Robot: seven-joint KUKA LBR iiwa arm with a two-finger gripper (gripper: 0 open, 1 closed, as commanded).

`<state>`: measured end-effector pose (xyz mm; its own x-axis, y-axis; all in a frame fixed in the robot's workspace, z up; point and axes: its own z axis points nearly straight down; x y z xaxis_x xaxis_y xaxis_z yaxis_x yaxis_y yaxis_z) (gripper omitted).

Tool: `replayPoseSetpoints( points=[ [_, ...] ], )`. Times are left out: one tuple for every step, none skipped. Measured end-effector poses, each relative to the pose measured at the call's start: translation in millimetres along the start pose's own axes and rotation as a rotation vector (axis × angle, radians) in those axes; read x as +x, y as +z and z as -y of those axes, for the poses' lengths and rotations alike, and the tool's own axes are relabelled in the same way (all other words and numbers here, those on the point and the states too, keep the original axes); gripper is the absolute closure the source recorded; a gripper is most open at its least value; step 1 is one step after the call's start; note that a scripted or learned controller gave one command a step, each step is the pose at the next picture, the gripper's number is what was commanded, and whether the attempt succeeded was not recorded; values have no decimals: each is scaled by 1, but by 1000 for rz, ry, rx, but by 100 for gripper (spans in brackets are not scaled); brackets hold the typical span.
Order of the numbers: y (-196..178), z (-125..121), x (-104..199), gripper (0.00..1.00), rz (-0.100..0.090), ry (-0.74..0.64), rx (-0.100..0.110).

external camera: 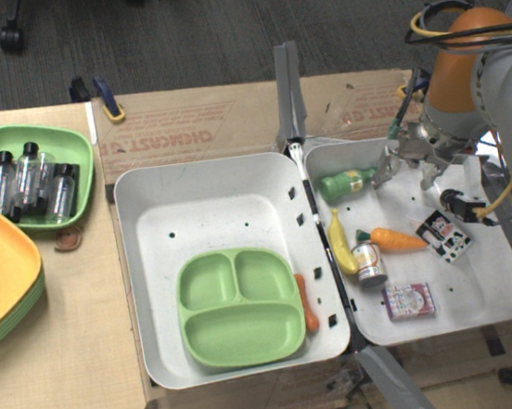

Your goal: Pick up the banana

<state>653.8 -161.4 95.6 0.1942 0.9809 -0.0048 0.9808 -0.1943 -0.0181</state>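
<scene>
Approach step. Banana lies against right bin's left wall, beside a can. End effector hovers far-right above it, finger spread unreadable, nothing visibly held. Next: travel left, descend over banana.

Red "CHEMCAST" lettering, upside down, on the brown cardboard sheet behind the bins.

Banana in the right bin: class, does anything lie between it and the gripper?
Yes. The green bottle lies between the gripper and the banana, which rests against the bin's left wall beside a small can.
</scene>
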Motion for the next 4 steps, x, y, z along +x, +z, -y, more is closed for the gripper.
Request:
replayPoseSetpoints(
  points=[
    [0,4,10,0,2,101,6],
    [5,35,-41,0,-5,86,-16],
    [7,147,-21,0,-5,-70,-15],
    [6,140,33,0,2,-19,-18]
  ],
)
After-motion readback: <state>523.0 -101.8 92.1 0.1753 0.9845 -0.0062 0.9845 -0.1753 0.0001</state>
